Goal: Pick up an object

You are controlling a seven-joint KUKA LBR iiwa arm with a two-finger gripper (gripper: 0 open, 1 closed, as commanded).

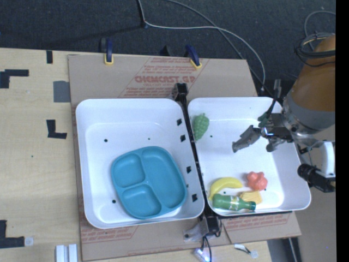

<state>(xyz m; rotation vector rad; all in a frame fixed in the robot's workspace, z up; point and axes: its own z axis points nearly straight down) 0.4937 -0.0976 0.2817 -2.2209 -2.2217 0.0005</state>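
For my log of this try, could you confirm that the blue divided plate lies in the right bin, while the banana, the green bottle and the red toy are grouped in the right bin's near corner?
Not quite: the camera view shows the blue divided plate lying in the left bin, not the right one. The rest stands: the banana, green bottle and red toy are grouped in the right bin's near corner.

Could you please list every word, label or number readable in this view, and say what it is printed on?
"CHEMCAST GP": red print on the cardboard sheet under the bins, read uncertainly as it is blurred.
Fainter red print repeats across the cardboard, too blurred to read.
Green bottle: its label is too small to read.
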